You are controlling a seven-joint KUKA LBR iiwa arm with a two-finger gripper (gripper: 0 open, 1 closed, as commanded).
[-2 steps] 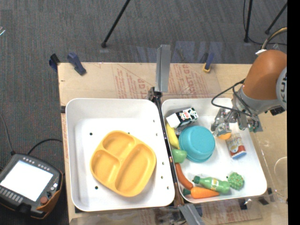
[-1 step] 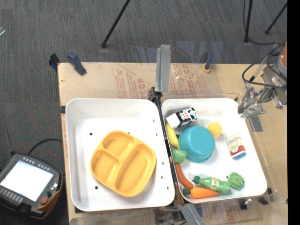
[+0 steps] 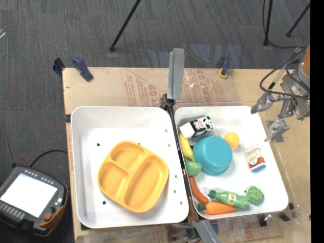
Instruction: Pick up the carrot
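At the bottom of the frame, in the right white bin [image 3: 276,156], you see the orange plastic carrot [image 3: 220,208] lying flat along the near wall, its green stub end toward the left. It touches the green toy bottle [image 3: 230,199] just above it, with a red sausage-shaped toy [image 3: 197,190] at its left and a green broccoli-like toy [image 3: 255,195] to the right. Further up sit a blue upturned bowl [image 3: 213,154], a yellow ball [image 3: 232,139], a small red-and-white carton [image 3: 254,158] and a black-and-white cow-patterned box [image 3: 198,126]. The left bin [image 3: 83,135] holds a yellow divided plate [image 3: 133,175]. At the right edge, upper middle, the metal two-finger gripper [image 3: 271,118] hangs over the bin's far right corner, fingers spread and pinching nothing, well apart from the carrot.
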